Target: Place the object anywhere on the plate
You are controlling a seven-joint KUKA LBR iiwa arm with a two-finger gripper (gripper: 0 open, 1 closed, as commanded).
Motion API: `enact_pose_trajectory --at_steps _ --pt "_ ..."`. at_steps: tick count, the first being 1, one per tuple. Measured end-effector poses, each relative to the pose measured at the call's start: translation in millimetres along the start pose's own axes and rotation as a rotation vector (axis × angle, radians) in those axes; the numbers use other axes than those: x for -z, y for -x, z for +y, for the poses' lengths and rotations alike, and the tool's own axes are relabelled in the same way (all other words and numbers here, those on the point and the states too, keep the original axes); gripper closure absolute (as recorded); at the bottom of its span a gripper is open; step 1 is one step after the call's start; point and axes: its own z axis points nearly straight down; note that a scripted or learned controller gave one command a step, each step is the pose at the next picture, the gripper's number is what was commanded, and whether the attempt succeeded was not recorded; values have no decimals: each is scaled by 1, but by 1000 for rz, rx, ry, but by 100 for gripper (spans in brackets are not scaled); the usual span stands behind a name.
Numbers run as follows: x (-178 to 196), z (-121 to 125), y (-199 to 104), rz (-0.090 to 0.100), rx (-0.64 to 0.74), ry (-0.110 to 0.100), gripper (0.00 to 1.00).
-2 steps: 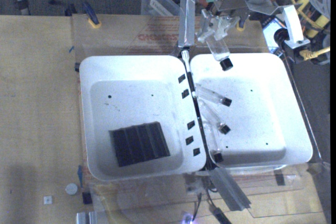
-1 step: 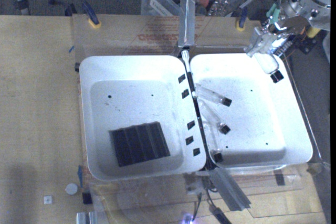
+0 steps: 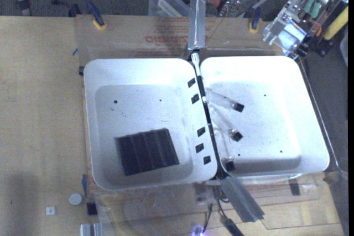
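Gripper [image 3: 285, 36] is parked off the back right corner of the right bin [image 3: 310, 98]; can't tell if it's open or closed. Clear black-capped tube [image 3: 228, 102] lies there near the divider. Grab mid-body, lift clear, drop centred on the dark ribbed plate [image 3: 146, 151] in the left bin [image 3: 94, 119].

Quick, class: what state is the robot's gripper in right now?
Gripper: at the top right, beyond the right white bin; holding nothing visible, and open or closed cannot be told.
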Motion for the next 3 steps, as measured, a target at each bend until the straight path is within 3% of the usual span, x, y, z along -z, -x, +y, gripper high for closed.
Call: enact_pose_trajectory --at_steps 1,2,3 --pt "0 75 -35 0 252 3 100" --pt "0 126 -61 -1 629 5 100" --pt "1 133 -62 -3 1269 7 100"
